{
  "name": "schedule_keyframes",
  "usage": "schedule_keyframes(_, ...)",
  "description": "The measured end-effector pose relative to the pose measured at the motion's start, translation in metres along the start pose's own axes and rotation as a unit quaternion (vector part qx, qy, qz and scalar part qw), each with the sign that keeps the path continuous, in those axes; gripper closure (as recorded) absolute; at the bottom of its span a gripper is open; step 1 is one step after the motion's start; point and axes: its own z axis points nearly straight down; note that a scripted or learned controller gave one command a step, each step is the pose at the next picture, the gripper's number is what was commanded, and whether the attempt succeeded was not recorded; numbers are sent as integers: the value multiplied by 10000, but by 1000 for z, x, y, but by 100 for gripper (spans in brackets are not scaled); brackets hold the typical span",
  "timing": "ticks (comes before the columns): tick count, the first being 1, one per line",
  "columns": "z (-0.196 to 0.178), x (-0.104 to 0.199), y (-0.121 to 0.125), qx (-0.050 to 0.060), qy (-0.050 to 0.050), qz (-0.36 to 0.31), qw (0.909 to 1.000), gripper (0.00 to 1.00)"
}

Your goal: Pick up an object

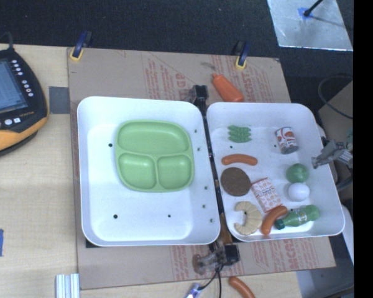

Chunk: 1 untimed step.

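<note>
The right bin (311,113) holds several toy foods: a green pea pod (239,133), a small can (286,139), a hot dog (239,160), a brown patty (235,180), a green ball (297,172), a white egg (298,192), a red-and-white packet (267,193), a croissant (248,217), a sausage (273,219) and a green bottle (299,216). My gripper (333,154) shows as a grey metal piece at the bin's right rim, to the right of the green ball and apart from it. Nothing is visibly held.
The left bin (96,216) holds a green divided plate (154,155). An orange carrot (227,88) lies on the cardboard behind the right bin. Another sausage (242,286) lies in front of the bins. A teach pendant (12,101) sits at the far left.
</note>
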Motion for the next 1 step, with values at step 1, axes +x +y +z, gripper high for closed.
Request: schedule_keyframes(1, 122, -6, 65, 22, 3, -14, 10000, 0)
